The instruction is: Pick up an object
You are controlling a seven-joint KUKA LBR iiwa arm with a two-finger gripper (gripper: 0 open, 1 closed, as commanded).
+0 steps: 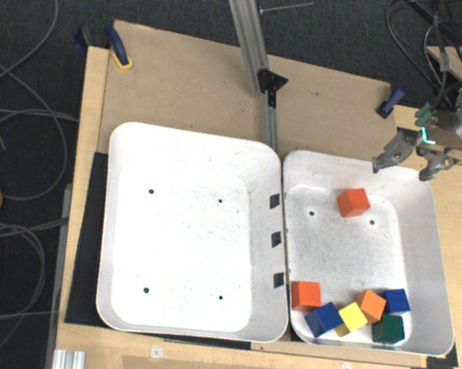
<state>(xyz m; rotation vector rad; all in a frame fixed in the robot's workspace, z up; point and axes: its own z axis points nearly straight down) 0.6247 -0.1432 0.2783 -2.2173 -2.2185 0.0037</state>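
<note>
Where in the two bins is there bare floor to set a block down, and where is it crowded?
The left bin has bare floor wall to wall. In the right bin, the middle is free, between the lone orange block and the cluster of six blocks at the near edge. The gripper hangs open over the far rim.

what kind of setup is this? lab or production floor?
Most likely a robotics lab test bench: two white bins clamped on a plywood board, toy-like coloured blocks as pick targets, loose cables on the floor, and an open gripper overhead.
</note>
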